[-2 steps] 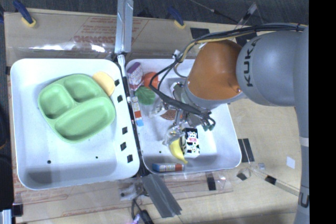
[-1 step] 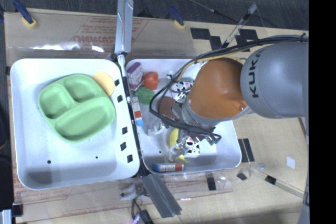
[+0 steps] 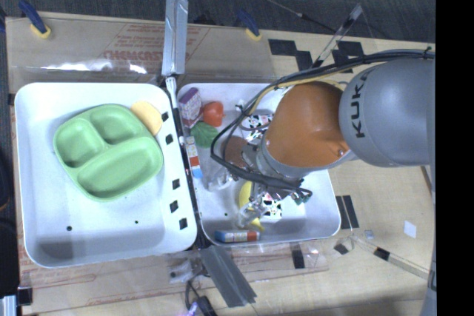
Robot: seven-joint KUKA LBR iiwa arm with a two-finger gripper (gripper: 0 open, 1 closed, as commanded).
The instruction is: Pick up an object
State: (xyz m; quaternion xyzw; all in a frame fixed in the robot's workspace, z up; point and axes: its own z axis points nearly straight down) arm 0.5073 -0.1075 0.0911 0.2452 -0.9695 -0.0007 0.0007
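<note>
No one object is singled out, but the likeliest is the clutter under the wrist in the right bin [image 3: 326, 222]: a yellow banana-like piece [image 3: 245, 195] lies just beside the gripper [image 3: 261, 197], with a black-and-white spotted item [image 3: 269, 208] touching it. The arm [image 3: 326, 126] covers the bin's middle, so whether the gripper has anything, or how wide it stands, I cannot tell. Along the left wall lie a red tomato-like piece [image 3: 212, 113], a green item [image 3: 203, 135] and a marker-like tube [image 3: 237, 236] at the near rim. The left bin [image 3: 44, 233] holds a green divided tray [image 3: 109, 152] with a yellow piece [image 3: 147, 115] at its edge.
</note>
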